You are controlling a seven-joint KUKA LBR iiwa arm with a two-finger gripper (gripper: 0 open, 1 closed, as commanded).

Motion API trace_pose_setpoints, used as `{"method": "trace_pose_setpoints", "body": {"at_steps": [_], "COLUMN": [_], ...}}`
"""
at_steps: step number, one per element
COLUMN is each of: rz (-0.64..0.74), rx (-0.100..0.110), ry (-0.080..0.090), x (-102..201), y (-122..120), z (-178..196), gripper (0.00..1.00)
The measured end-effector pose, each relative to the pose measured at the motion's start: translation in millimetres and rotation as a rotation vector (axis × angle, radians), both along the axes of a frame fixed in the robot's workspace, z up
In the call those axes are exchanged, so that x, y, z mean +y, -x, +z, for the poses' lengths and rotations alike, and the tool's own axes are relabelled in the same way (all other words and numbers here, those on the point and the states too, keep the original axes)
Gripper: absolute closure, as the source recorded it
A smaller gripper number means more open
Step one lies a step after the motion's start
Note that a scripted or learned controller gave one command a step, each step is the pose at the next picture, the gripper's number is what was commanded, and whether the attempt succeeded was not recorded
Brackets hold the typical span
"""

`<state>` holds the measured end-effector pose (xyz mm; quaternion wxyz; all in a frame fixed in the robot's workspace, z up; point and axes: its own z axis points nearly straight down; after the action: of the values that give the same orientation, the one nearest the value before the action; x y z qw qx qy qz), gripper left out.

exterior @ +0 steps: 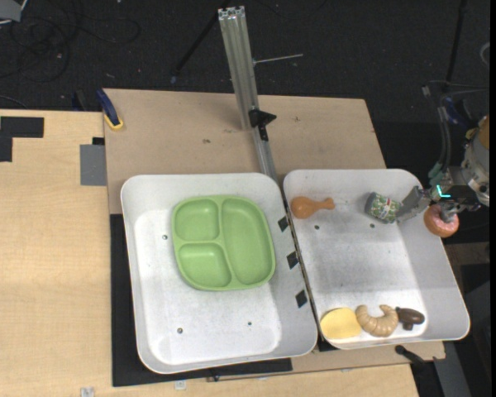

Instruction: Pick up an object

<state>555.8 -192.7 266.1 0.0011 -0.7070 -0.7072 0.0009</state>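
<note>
Oddly, a red ball (441, 222) sits at the hand (446, 203) by the right bin's (446, 304) edge, roundish with no clear axis; whether it's gripped, I can't tell.

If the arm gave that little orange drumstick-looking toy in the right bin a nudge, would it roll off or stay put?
The orange toy has a bulbous end and a thin neck, so it would probably pivot or roll in a curve, not straight. It looks like light plastic, so even a slight nudge should shift it. It lies near the right bin's back corner, so the wall may stop it.
</note>
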Motion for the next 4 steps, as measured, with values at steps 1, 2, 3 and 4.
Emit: {"method": "trace_pose_setpoints", "body": {"at_steps": [1, 2, 3, 4], "rz": [0.0, 0.001, 0.001, -0.001], "rx": [-0.001, 0.005, 0.006, 0.005], "ry": [0.0, -0.002, -0.003, -0.002], "x": [-0.1, 6.2, 16.8, 24.1], "y": [-0.3, -8.2, -7.9, -6.1], "z": [0.6, -56.5, -113.2, -159.5], "gripper": [0.0, 0.0, 0.0, 0.0]}}
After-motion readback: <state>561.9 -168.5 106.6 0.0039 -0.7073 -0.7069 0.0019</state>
